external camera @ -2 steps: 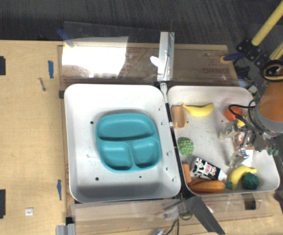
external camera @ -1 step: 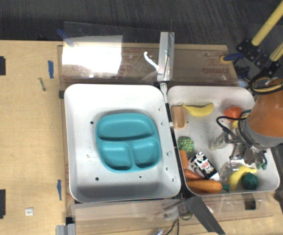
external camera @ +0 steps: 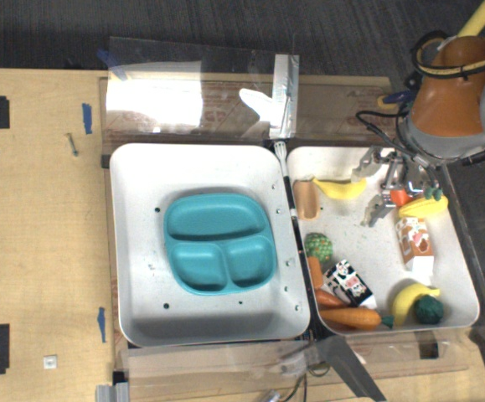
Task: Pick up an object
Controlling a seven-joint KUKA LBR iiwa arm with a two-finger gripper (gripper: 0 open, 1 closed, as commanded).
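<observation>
In the left bin (external camera: 133, 224) lies a teal divided plate (external camera: 219, 241). The right bin (external camera: 456, 249) holds a broccoli (external camera: 317, 245), carrots (external camera: 347, 312) and a cow-patterned toy (external camera: 348, 281) near its front-left corner, and a banana (external camera: 340, 188) at its far edge. The hand (external camera: 382, 195) hangs just right of this banana — fingers apart, nothing between them.

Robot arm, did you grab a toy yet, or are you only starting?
Only starting, it looks like. Done: the gripper has reached over the right bin, near the banana. In hand: nothing shows between its fingers. Left: taking hold of a toy and lifting it out. The carrot, the broccoli and the small carton all lie in the bin, and the teal tray sits in the left bin.
</observation>
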